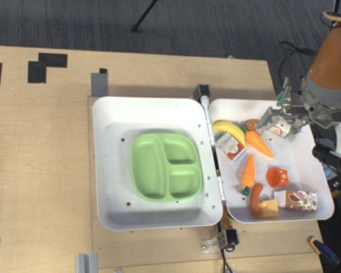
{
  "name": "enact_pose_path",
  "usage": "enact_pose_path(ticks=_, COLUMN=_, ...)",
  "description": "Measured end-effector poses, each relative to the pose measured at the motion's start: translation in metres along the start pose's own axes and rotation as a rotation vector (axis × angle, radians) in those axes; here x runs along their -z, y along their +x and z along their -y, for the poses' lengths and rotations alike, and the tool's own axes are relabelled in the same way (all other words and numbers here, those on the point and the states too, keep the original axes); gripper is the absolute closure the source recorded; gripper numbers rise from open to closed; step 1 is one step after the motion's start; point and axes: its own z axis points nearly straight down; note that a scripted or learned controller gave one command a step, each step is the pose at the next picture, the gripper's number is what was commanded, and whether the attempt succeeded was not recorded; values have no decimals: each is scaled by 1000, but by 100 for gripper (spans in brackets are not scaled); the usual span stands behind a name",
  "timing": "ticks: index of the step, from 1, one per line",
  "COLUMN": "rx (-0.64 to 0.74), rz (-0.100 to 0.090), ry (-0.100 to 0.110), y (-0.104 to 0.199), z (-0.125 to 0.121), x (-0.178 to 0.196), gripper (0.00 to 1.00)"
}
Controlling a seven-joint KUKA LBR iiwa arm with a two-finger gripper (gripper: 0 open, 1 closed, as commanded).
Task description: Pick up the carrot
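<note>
To my left I see a green divided plate [166, 165] in one bin [102, 152]; a banana [228, 129], red cup [278, 177] and small cartons share the other.

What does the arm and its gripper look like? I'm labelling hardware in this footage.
The arm is bulky and rounded, with an orange band above a grey wrist section. Dark cables trail near it. The gripper is a small, pale metallic assembly with thin parts.

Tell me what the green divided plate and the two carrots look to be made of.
Green divided plate: likely moulded plastic, matte, one even colour with soft rounded ridges. Upper carrot and lower carrot: probably toy plastic, smooth and uniformly bright orange, though soft rubber can't be ruled out from this view.
</note>
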Motion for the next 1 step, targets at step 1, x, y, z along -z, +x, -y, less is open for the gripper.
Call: enact_pose_path(ticks=1, rx=-156, rz=-1, ry=6, y=-2, z=-20, x=-137, gripper=0)
